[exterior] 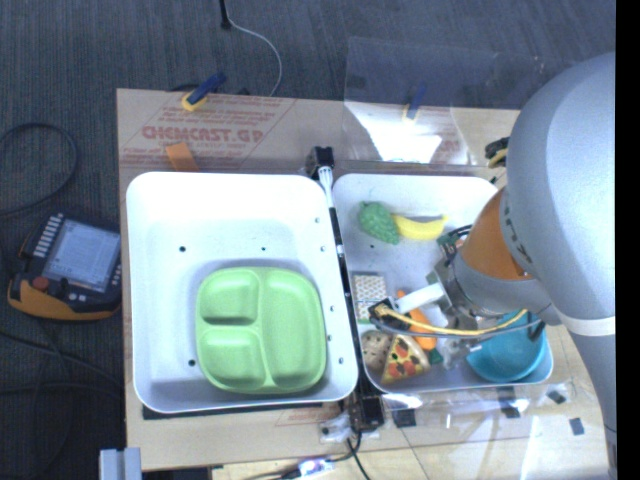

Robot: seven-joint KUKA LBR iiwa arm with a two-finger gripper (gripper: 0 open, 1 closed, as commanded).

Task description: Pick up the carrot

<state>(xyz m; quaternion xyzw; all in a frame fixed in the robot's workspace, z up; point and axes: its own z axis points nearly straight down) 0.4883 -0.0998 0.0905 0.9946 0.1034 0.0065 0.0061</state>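
Observation:
The carrot (426, 341) shows as a small orange piece in the right bin (400, 193), near its front, mostly hidden under the arm's tooling. My gripper (436, 313) hangs low in that bin, right above the carrot, between the pizza slice (402, 359) and the blue cup (505, 357). Whether it touches the carrot is hidden by the wrist and its orange band (490, 248).
A green leafy vegetable (377, 220) and a yellow banana (420, 228) lie at the back of the right bin. A small metal grate (368, 288) lies by the divider. The left bin (170, 268) holds a green divided plate (262, 328). A handheld pendant (68, 266) lies on the floor at left.

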